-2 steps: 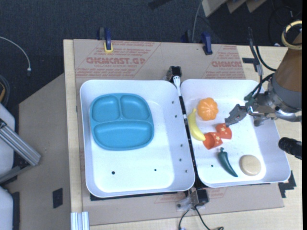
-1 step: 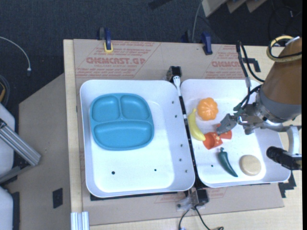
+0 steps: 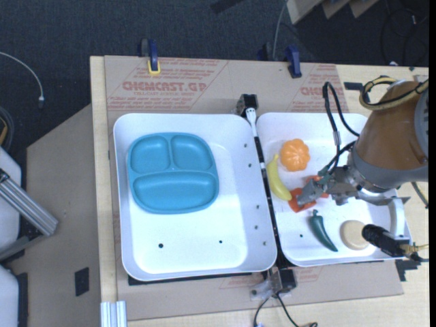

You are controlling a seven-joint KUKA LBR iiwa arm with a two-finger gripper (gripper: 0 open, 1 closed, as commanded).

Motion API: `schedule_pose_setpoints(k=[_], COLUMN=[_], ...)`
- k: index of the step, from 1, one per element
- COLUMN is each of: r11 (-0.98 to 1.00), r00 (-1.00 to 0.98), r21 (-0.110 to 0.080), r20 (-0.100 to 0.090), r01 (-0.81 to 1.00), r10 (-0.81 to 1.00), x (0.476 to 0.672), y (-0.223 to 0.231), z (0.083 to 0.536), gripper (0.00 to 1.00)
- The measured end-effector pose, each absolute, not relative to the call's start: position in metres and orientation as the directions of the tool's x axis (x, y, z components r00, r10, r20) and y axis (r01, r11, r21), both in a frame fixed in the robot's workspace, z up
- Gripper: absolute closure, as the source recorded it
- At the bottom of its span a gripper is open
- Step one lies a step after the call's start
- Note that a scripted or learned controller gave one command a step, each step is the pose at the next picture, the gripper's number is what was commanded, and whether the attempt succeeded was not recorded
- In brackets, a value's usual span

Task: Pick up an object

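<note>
Orange-red piece (image 3: 297, 201) under gripper (image 3: 312, 193), right of centre | step: reaching in | jaw state: I cannot tell | next: I need 1 clean closure, clear of banana (image 3: 276, 179).

Light falls bright and even from above on the two white bins (image 3: 194, 251), whose floors come close to washing out, while the dark floor beyond the bench's far edge stays dim. Shadows are soft and short: a faint grey one lies just right of the blue divided plate (image 3: 174, 172), and another sits under the arm (image 3: 392, 148) on the right bin's floor. Focus is slightly soft overall, with small objects near the arm showing fuzzy edges.
</note>
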State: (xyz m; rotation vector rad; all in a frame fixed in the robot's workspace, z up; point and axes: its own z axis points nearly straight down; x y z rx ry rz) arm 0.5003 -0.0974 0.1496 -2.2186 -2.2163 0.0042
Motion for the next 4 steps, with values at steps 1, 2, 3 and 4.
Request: schedule_pose_setpoints(k=[1,2,3,4], r11=[0.000,-0.002,0.000,0.000], r00=[0.000,0.002,0.000,0.000], r21=[-0.004,0.000,0.006,0.007], r20=[0.002,0.001,-0.002,-0.002], r01=[1.000,1.000,1.000,1.000], r10=[1.000,1.000,1.000,1.000], x=[0.510,0.510,0.518,0.512], y=[-0.094,-0.095,-0.103,-0.108], z=[0.096,0.108,0.161,0.220], gripper=[0.00,1.00,1.00,1.00])
